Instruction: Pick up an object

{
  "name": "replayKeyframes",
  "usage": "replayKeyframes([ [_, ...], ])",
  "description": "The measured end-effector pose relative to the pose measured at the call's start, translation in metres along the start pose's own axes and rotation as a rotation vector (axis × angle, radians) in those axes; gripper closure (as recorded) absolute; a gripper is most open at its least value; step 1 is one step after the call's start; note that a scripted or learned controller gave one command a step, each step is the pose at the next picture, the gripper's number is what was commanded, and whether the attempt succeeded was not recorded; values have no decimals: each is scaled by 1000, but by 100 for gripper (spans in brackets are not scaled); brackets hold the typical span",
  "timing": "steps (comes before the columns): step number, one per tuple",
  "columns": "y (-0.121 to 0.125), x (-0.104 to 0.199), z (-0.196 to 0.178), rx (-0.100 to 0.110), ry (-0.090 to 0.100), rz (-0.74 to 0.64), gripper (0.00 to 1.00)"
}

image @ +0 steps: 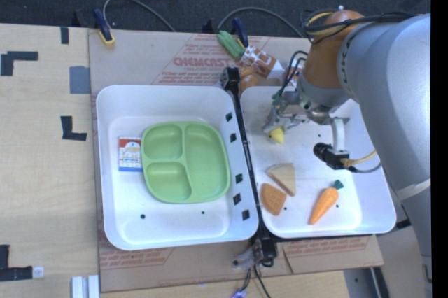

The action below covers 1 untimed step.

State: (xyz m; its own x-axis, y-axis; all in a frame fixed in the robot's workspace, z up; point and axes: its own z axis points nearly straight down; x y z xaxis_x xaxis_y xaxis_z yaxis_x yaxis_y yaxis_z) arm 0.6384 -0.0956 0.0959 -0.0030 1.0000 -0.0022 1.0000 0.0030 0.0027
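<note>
My gripper (pixel 278 123) hangs low over the upper part of the right bin (pixel 364 216). A small yellow object (pixel 277 136) lies just under its tip; whether the gripper touches or holds it cannot be seen. Lower in the same bin lie a tan wedge (pixel 283 177), an orange-brown biscuit-like piece (pixel 273 199) and a toy carrot (pixel 323 204). The grey arm with its orange band (pixel 329 59) covers the bin's right side.
The left bin (pixel 115 220) holds a green divided plate (pixel 186 161) and a small printed card (pixel 129 153). Clips, a green object (pixel 231 45) and cables sit along the bench behind the bins. A black divider (pixel 241 150) runs between the bins.
</note>
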Motion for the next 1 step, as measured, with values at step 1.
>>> replayKeyframes([
  [1, -37, 60, -89, 2, 3, 0, 100],
])
